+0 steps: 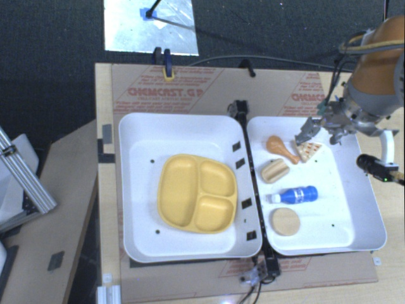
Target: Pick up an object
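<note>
Dark carpet surrounds the counter (190, 81) with its two bins. Nothing is lifted yet. Left bin (136, 138) holds a yellow tray (196, 194). Right bin (364, 208) has free floor toward its near edge. The hand (311, 132), grip unclear, hovers beside the pizza slice (309, 151).

A yellow three-compartment tray (196, 193) is lying flat in the left white bin (136, 170), well apart from the gripper (310, 132), off toward the view's left and lower down. A blue-and-yellow clamp (166, 62) is gripping the far edge of the red-printed board (190, 87) under the bins, up and left of the gripper. Farther beyond it a silvery sheet (126, 18) is lying on the dark floor, while an aluminium rail (25, 176) is slanting at the view's left edge, farthest from the gripper.
</note>
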